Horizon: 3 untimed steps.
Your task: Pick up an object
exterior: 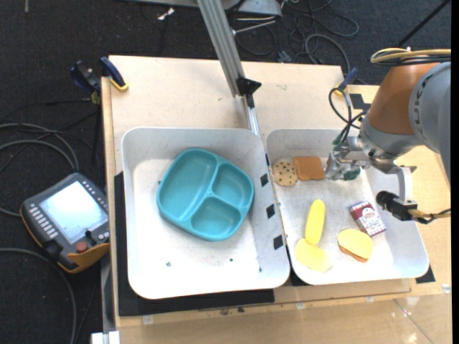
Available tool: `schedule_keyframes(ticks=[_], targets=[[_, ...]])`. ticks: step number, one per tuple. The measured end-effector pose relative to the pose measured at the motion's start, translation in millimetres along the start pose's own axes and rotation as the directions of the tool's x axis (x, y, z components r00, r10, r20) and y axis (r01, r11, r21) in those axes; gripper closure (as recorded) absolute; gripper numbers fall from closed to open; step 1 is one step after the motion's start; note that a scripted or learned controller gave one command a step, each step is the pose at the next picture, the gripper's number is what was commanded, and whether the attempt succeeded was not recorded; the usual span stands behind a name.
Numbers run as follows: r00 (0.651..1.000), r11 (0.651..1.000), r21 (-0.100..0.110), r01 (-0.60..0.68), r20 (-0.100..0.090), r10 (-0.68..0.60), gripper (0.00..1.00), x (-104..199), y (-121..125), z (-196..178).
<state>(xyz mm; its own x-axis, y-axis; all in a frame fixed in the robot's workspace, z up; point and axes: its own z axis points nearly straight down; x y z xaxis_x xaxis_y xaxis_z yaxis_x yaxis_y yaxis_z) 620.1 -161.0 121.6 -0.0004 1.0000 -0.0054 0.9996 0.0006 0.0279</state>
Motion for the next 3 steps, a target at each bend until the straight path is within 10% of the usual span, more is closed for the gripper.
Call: schedule_keyframes(ticks=[3], targets=[[1.000, 1.000, 0.020, 0.003, -0.003, -0.003, 1.00, -0.2, 2.8, -141.8]])
